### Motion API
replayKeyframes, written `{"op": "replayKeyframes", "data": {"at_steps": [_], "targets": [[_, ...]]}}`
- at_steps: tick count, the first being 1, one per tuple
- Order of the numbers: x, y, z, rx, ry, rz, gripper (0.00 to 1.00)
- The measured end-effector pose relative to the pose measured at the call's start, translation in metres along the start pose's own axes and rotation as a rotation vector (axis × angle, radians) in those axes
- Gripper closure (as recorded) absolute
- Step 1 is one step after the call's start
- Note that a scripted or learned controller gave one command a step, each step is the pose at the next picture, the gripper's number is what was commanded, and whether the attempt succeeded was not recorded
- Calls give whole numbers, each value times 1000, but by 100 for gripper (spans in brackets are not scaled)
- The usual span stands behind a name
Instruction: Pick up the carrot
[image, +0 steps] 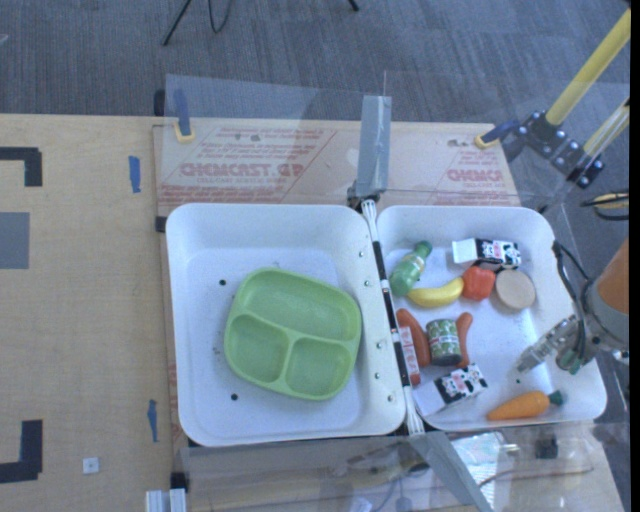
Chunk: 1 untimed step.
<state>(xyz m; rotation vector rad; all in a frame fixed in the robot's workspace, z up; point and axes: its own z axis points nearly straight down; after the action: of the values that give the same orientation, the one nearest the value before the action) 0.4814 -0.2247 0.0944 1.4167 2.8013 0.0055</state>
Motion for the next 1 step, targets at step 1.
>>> {"op": "replayKeyframes", "data": {"at_steps": [1], "targets": [[0, 0, 0, 0, 0, 0, 0]]}}
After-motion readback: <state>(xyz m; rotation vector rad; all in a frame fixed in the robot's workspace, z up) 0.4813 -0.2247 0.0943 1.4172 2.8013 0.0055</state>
